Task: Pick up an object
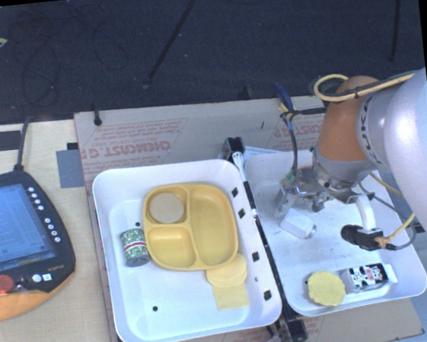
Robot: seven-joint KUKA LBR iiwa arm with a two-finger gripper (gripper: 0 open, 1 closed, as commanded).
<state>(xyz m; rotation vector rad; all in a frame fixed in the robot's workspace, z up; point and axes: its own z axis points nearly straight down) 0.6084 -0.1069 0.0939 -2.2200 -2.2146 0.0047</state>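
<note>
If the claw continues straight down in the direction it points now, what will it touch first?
Most likely the small pale block lying on the floor of the right bin. The claw hangs right above it, pointing down. Depth is hard to judge from this slanted view, so it might slip past and meet the bin floor beside the block.

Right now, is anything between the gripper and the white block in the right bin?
Nothing visible does. The gripper hangs just above the white block, with bare bin floor around it; the yellow disc lies well clear, toward the bin's near edge.
</note>
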